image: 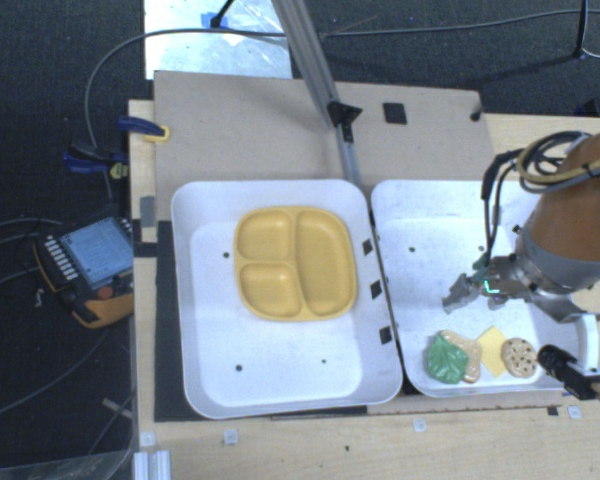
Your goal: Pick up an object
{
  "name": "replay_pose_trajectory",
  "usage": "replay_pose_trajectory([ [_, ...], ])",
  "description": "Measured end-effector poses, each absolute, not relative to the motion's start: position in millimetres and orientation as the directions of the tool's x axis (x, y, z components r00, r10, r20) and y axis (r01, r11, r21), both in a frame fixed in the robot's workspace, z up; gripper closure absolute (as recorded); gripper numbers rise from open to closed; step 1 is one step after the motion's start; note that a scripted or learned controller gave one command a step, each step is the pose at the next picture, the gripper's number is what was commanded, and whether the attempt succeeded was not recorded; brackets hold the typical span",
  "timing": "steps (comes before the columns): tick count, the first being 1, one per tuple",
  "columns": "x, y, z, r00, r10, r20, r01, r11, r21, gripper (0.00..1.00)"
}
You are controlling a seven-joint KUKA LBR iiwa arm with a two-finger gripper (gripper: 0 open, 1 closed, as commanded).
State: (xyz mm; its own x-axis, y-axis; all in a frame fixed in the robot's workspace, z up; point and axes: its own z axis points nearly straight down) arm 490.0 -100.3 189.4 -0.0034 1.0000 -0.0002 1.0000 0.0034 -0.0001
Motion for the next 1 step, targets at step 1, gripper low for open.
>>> replay_pose_trajectory([
  [1, 490.4, -100.3, 189.9, -0.004, 1.0, 0.0, 1.0, 0.004, 0.001, 0.0],
])
